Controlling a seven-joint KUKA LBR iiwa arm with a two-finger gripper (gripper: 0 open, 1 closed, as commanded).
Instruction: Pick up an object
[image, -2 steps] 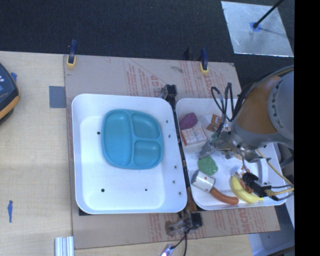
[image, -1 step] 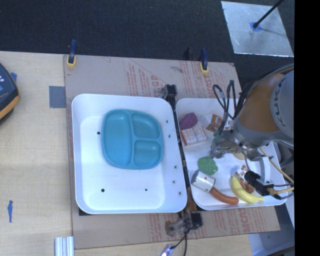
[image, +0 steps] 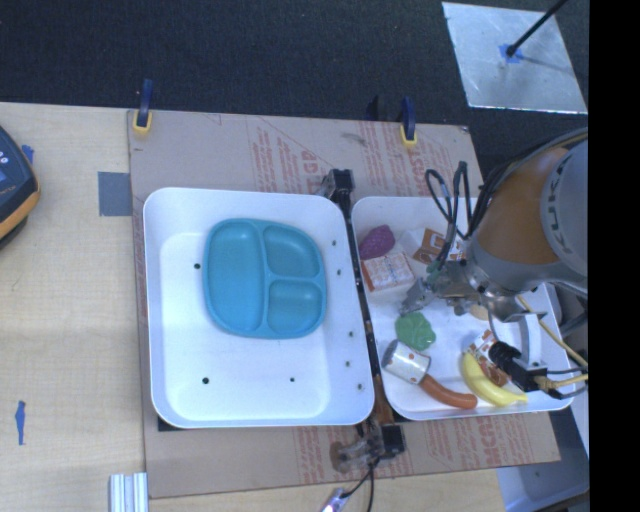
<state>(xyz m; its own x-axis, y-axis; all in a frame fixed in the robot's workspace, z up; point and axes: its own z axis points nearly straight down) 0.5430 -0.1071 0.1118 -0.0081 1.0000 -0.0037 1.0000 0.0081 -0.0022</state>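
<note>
Two shallow white bins sit side by side on a sheet of brown cardboard laid over the wooden bench. The left white bin (image: 165, 300) holds one thing — a light-blue plastic divided plate (image: 265, 277) with three compartments, lying flat toward the bin's far half.

The right white bin (image: 400, 208) carries the clutter. At its far left lies a small purple rounded object (image: 377, 241), and just near of it a pale printed packet (image: 387, 270). A small brown-and-white box (image: 432, 245) lies to the right of the purple piece. Toward the middle rests a green lumpy toy (image: 414, 330); just near of that a shiny metal cup (image: 405, 362) lies on its side. An orange-red carrot-shaped toy (image: 446, 395) stretches along the near edge, touching the cup, and a yellow plastic banana (image: 487, 384) curves beside it on the right.

The grey arm with its orange band (image: 520, 215) reaches in from the right over this bin. Its gripper (image: 430, 290) hangs low, just beyond the green toy and right of the packet; whether the gripper is open or closed cannot be told, and no object is visibly held.
</note>
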